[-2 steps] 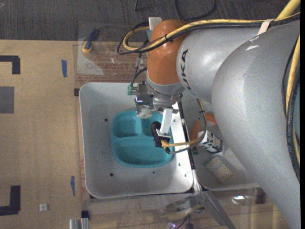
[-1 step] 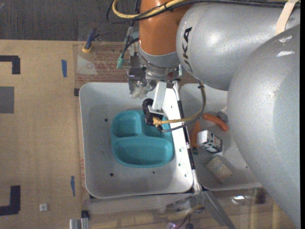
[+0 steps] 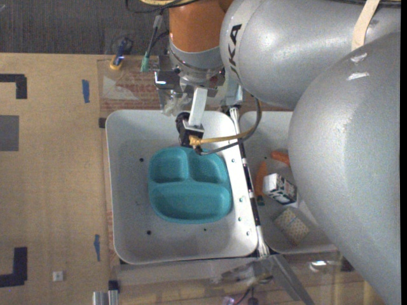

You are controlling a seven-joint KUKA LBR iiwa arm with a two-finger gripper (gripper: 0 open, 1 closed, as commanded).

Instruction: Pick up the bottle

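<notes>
On the bench (image 3: 51,170), strips of blue tape (image 3: 86,91) are lying bare of any writing, and faint reddish print beside the left bin's top edge is blurring past reading. The left bin (image 3: 127,170) is carrying a teal divided tray (image 3: 189,186) at its middle, and nothing there is looking like a bottle. The gripper (image 3: 173,101) is hanging over that bin's top edge, just above the tray's upper rim. Whether it is wide or narrow I cannot tell, and nothing is showing in its grasp. On the arm (image 3: 343,138) the letters (image 3: 234,38) are running sideways and reading as the start of KUKA. In the right bin (image 3: 270,138) an orange thing (image 3: 280,158) is peeking out from beneath the arm near the left edge, and I am judging it the likeliest bottle, though too little is showing to be sure. Below it a small white box (image 3: 280,188) is bearing dark print too small to read, and a speckled tan thing (image 3: 292,224) is lying toward the bottom edge. To do this step well, the arm is needing to lift clear of the wall between the bins and cross to the right bin. It should come down squarely over the bottle's body, not its cap, and keep off the box close beside it.
</notes>
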